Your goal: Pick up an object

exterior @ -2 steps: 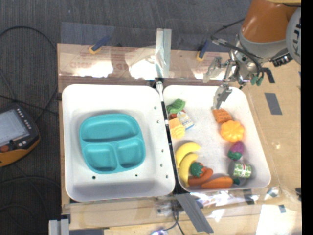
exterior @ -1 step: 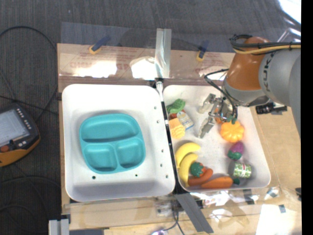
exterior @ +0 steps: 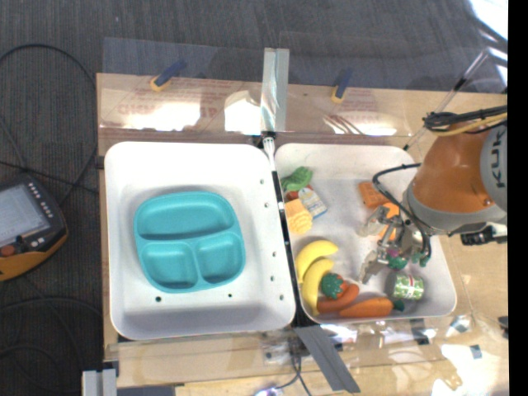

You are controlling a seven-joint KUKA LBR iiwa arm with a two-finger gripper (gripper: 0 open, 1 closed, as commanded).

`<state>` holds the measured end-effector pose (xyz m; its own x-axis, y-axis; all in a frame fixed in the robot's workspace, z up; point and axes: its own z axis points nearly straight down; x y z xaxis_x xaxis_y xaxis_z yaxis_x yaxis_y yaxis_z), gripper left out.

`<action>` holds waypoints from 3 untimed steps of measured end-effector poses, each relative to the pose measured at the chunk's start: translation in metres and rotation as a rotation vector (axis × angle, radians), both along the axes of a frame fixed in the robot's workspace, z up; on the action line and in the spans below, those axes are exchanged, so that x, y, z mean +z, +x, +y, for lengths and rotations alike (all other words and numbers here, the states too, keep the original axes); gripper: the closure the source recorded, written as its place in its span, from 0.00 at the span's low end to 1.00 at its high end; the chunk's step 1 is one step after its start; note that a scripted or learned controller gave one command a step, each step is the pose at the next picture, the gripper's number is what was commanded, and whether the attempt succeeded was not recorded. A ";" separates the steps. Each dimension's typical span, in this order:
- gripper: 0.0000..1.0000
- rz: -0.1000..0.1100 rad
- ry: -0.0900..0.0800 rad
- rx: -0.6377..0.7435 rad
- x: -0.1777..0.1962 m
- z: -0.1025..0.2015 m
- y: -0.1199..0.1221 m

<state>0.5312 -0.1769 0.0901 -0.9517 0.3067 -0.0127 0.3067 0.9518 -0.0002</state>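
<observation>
A yellow banana [exterior: 313, 264] and a carrot [exterior: 356, 308] crowd the right bin [exterior: 429, 304] at 7 and 6 o'clock, a green can [exterior: 407, 287] at 5 o'clock. A small green-and-purple object [exterior: 399, 258] sits just right of centre, its long axis unclear. The arm [exterior: 454, 184] enters from 3 o'clock, gripper [exterior: 386, 246] angled down-left, fingers spread apart around the object without clearly clamping it. A teal divided tray [exterior: 190, 239] fills the left bin [exterior: 124, 221].

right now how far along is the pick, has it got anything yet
Done: the arm has reached into the right bin, with the gripper low among the toys. In hand: nothing clearly between the fingers; it sits just above the green can. Left: closing on an object and lifting it. The bananas and carrot lie untouched.
</observation>
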 end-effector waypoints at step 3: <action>0.00 0.000 -0.005 0.197 0.008 -0.004 0.056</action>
<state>0.5868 -0.1813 0.0986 -0.9933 0.1144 -0.0135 0.1144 0.9934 -0.0054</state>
